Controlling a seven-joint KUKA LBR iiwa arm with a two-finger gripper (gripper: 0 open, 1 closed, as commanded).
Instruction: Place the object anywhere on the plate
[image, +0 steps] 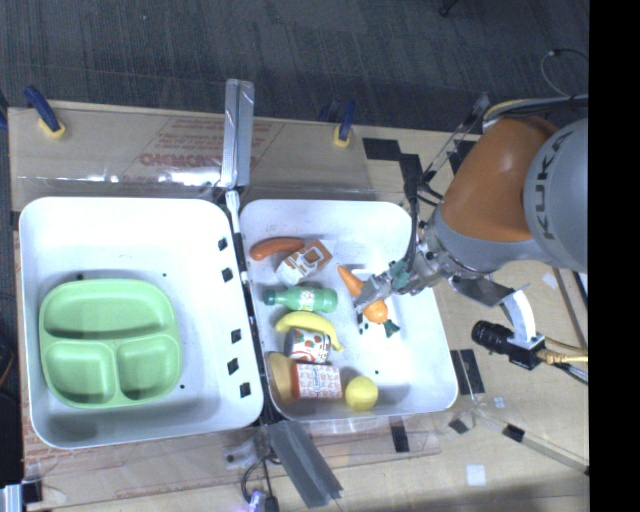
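One "KUKA"-lettered arm (560, 190), green plate (108, 342)

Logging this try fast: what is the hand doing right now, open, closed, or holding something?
Hand: low in the right bin, at a small orange object; open or closed cannot be told.

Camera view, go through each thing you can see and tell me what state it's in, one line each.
Green plate: flat in the left bin, nothing on it.
Green bottle: on its side.
Banana: lying flat.
Sausage: lying flat.
Lemon: resting by the near wall.
Small orange toy: under the gripper, grasp unclear.
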